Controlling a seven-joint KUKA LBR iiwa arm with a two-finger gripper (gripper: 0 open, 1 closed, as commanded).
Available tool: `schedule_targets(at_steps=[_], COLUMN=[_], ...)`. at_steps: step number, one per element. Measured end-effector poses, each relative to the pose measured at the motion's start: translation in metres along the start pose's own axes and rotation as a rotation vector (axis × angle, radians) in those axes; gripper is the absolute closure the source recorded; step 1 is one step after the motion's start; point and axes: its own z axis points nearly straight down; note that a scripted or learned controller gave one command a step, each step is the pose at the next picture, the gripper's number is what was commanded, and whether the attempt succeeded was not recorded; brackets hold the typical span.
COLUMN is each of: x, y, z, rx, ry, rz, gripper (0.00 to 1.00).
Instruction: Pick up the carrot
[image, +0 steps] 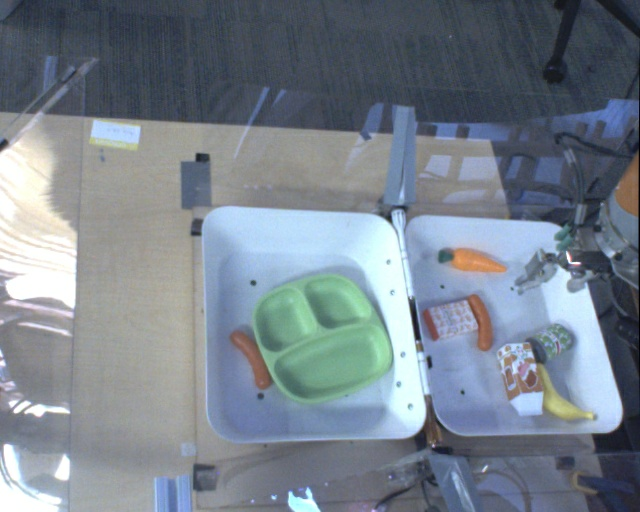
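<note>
Two white bins are sitting side by side: left bin (225, 300) holding a green divided plate (320, 338) with a sausage (251, 359) touching its left edge. Right bin (600, 345) is holding the carrot (474, 262) at its far left, lying flat, nothing touching it. Gripper (531, 272) is hovering just right of the carrot, fingers spread, gripping nothing. Banana (563, 402) is lying near right.
</note>
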Motion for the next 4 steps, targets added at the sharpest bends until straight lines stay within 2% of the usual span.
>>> schedule_targets(at_steps=[1, 2, 3, 4], x=[-0.007, 0.030, 0.051, 0.010], y=[0.033, 0.100, 0.115, 0.108], z=[0.123, 0.142, 0.143, 0.143], rx=[0.000, 0.008, 0.049, 0.029], ry=[0.000, 0.002, -0.007, 0.007], rz=[-0.178, -0.104, -0.062, -0.012], gripper=[0.00, 0.00, 0.00, 0.00])
